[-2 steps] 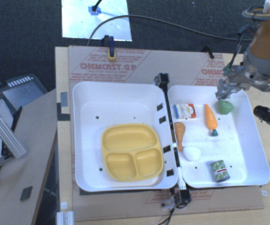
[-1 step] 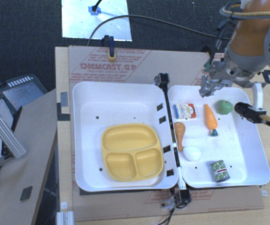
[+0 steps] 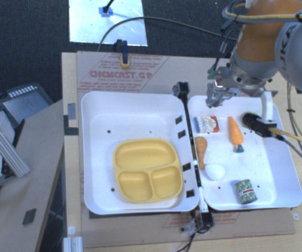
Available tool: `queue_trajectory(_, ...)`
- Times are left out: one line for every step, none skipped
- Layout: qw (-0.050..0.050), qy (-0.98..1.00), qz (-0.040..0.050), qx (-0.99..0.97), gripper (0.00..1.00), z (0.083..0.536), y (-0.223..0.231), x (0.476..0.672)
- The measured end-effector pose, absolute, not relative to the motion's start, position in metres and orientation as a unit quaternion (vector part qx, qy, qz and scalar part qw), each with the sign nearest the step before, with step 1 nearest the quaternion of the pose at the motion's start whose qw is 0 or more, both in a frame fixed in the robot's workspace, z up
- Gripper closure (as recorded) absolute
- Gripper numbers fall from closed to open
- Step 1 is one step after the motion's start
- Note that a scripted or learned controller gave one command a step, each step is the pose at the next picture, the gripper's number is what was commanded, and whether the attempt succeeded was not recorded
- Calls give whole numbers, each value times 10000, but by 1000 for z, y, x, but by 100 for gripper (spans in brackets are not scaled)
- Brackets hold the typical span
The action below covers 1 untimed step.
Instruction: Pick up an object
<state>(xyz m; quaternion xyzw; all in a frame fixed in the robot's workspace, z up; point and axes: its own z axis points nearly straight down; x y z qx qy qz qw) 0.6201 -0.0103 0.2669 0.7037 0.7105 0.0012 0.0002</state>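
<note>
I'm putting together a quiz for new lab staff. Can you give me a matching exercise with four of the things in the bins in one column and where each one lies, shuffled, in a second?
Things:
1. yellow tray
2. carrot
3. white egg
4. green can

Places:
A. right bin, nearest its front edge
B. left bin
C. right bin, just right of the small packet
D. right bin, just in front of the orange drumstick

Pairs: 1-B, 2-C, 3-D, 4-A.

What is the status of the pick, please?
Gripper over far-left corner of right bin. Packet nearest, not gripped. Carrot beside it, path clear.
</note>
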Motion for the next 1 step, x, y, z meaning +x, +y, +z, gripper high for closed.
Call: queue_trajectory(-2, 7105, 12, 7037, 100, 251, 42, 635)
